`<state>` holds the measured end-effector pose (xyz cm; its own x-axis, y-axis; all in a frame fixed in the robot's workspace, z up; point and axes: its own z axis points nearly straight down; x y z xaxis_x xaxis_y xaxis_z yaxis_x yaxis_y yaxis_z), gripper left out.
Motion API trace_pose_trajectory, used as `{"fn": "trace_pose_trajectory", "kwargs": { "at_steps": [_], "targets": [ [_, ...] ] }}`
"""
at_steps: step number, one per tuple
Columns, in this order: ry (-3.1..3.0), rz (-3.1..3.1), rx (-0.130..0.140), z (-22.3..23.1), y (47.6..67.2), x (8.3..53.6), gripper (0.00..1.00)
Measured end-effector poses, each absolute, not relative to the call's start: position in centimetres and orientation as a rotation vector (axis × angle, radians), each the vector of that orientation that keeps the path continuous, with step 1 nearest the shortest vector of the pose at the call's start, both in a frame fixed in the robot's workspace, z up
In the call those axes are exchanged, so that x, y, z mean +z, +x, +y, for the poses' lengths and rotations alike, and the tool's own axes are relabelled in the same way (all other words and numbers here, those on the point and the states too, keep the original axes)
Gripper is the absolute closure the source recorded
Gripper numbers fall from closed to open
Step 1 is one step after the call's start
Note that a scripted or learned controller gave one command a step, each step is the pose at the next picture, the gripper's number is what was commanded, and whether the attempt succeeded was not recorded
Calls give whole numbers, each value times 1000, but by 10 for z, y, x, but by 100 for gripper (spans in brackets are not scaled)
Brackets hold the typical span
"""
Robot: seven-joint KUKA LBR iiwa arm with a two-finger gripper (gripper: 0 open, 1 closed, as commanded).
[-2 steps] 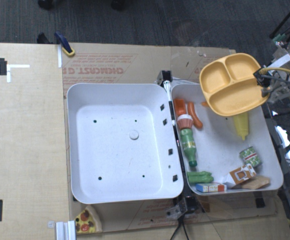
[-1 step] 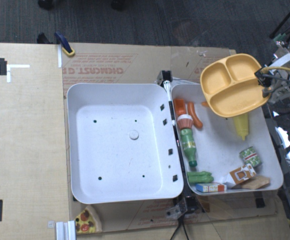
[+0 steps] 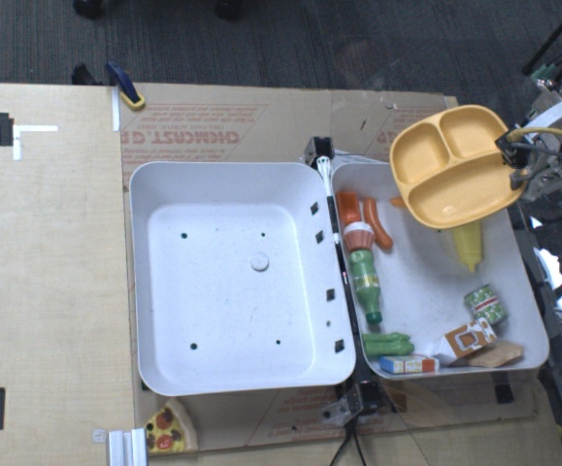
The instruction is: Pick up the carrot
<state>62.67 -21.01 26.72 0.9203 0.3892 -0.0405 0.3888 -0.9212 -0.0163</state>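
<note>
Camera view from above: the carrot [image 3: 379, 227] lies in the right bin [image 3: 436, 299], up near its top left corner, right beside a red-and-orange sausage-like piece [image 3: 349, 211] and above a green bottle [image 3: 364, 276] along the left wall. A yellow divided plate [image 3: 452, 166] hangs over the bin's top right corner, and the gripper [image 3: 513, 153] sits at the plate's right rim, pinching it as far as I can tell. Yellow squeeze bottle [image 3: 468, 245] pokes out under the plate. Small boxes [image 3: 475, 333] crowd the bottom edge. Left bin [image 3: 154, 260] sits alongside.
</note>
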Motion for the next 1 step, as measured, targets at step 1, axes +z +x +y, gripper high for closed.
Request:
{"fn": "trace_pose_trajectory", "kwargs": {
  "at_steps": [1],
  "targets": [
    [-3067, -628, 85, -210, 626, 271, 100]
  ]
}}
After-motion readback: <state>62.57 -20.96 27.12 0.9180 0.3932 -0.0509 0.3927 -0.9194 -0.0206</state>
